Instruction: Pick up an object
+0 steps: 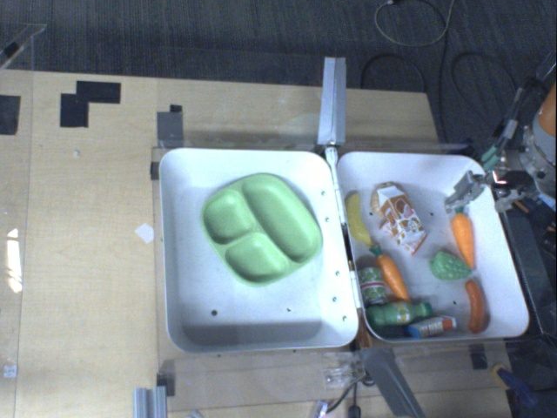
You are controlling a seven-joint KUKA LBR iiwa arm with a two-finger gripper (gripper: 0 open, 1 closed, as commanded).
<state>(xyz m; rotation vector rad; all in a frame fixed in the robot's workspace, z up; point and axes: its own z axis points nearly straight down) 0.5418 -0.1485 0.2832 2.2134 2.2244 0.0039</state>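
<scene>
Wooden worktop (87, 259) bearing two white bins side by side. Left bin (187, 259): one green divided plate (261, 227), central. Right bin (492, 303): printed carton (399, 219) at centre; yellow banana (357, 219) against the left wall; carrot (464, 239) near the right wall; second carrot (392, 275) below the carton; green bottle (397, 312) along the near wall; green vegetable (451, 266) beside the right carrot. End effector (466, 190) above the right bin's far right corner, holding nothing; finger spread cannot be told.
</scene>
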